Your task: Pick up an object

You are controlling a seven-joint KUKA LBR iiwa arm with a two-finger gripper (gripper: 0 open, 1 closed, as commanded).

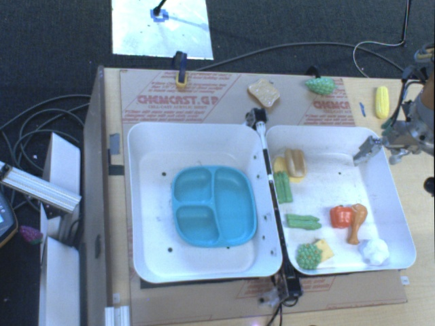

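In the right bin [397, 202], nearest the camera, a white lump [374, 251] lies in the front right corner. Left of it along the front wall sits a green broccoli [308, 256], touching a yellow wedge [325, 249]. Just behind these, a drumstick [355, 223] lies beside a red pepper [341, 216], the two touching. Left of the pepper rests a green bean pod [303, 221], and farther back a second green pod [283, 187] lies along the divider. Behind that, near the bin's back left corner, a hot dog bun [295, 162] leans against a yellow piece [280, 165].

The left bin [146, 155] holds a blue tray [213, 205] with three compartments, set about in its middle.

The gripper [375, 148] hangs over the right bin's back right corner, well apart from all the food. One grey finger [366, 149] points toward the bin's middle; whether the hand is open or closed cannot be told. Nothing is seen in its grasp.

Beyond the bins, on the cardboard sheet [204, 90], lie a toast slice [264, 93], a green bumpy fruit [321, 85] and, at the far right, a corn cob [383, 102]. A yellow clamp [181, 70] grips the sheet's back edge.
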